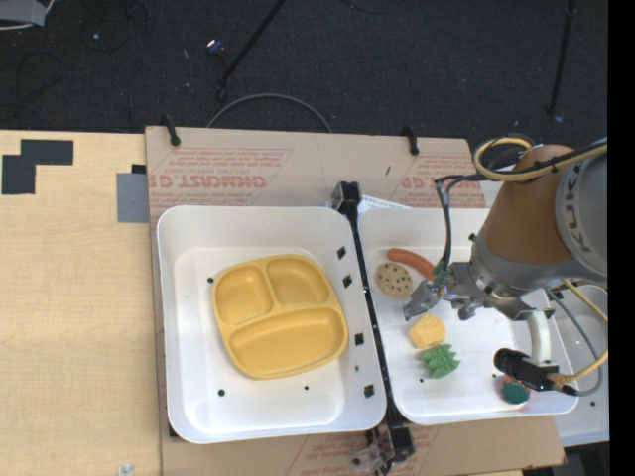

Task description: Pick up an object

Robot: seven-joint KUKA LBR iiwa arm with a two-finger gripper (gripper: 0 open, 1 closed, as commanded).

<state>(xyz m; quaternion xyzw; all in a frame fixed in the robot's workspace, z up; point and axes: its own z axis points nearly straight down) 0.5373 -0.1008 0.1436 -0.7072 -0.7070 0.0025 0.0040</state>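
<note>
Jaws first: how do they stand?

Spread apart, with nothing between them. They hang low in the right bin [466, 416], at the end of the grey arm [536, 228] that comes in from the right.

What lies nearest?

A yellow chunk [428, 331], just below the jaws in this view. I cannot tell whether it is touched. Below it, close by, is a green leafy piece [438, 361].

And the rest of that bin?

A round speckled cookie [394, 281] sits to the left of the jaws, near the divider between the bins. An orange-red sausage shape [410, 260] lies just above it, nearly touching. A small green thing [514, 393] rests well apart, by the lower right corner.

The left bin?

The left bin [189, 266] carries a yellow divided tray [280, 317], lying flat and turned a little askew, two small compartments on the far side and one long one on the near side. Both bins rest on cardboard over the pale wooden surface [69, 315].
</note>
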